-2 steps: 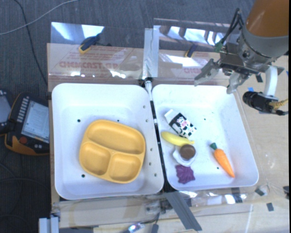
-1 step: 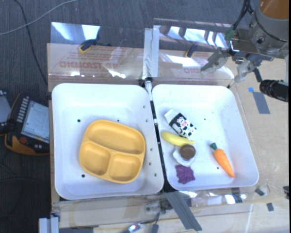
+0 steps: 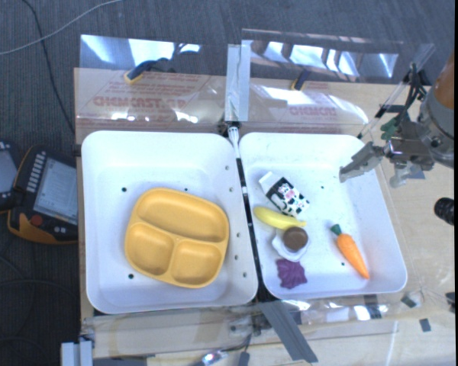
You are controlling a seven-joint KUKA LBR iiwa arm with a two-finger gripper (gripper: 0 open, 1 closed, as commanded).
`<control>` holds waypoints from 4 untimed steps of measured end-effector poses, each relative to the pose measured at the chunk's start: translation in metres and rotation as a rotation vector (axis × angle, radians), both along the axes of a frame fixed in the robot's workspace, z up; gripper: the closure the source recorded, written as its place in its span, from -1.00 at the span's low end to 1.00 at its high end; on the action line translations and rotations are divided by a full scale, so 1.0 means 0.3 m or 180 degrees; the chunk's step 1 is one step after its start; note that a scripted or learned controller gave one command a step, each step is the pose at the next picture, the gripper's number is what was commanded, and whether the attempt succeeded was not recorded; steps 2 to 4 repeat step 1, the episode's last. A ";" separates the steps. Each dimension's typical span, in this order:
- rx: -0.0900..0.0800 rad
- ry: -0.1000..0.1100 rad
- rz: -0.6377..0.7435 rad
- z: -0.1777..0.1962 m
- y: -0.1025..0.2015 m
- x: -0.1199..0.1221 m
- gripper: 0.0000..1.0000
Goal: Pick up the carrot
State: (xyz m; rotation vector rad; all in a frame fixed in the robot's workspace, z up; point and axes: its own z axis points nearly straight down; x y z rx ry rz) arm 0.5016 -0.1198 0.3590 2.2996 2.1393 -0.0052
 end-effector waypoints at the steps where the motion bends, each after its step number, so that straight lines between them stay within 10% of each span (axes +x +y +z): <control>1: 0.0009 0.0000 0.0490 -0.436 -0.149 0.009 -1.00; 4: 0.0009 0.0000 0.0490 -0.436 -0.149 0.009 -1.00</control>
